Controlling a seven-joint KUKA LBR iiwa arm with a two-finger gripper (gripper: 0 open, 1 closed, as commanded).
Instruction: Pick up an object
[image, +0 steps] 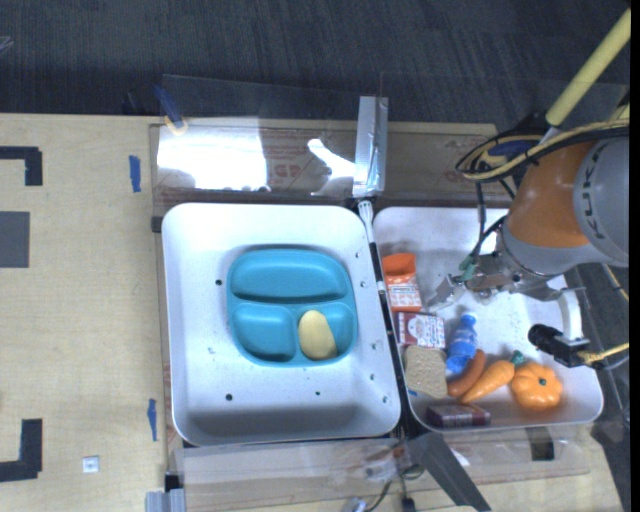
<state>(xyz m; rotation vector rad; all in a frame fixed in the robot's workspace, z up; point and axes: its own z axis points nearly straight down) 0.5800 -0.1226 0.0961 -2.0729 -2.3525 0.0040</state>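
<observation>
Pincer (452, 287) hovers in the right bin (590, 405); its spread cannot be told. Just below it lies the blue bottle (462, 343), beside the carrot (487, 378) and small pumpkin (537, 387). Farther left, the blue tray (285, 290) holds a yellow potato (317, 334).

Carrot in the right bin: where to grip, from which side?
Grip the carrot at its thick middle, coming straight down from above. It lies flat at a slant, with the blue bottle against its upper left and the small pumpkin at its right, so close the fingers across its width.
</observation>
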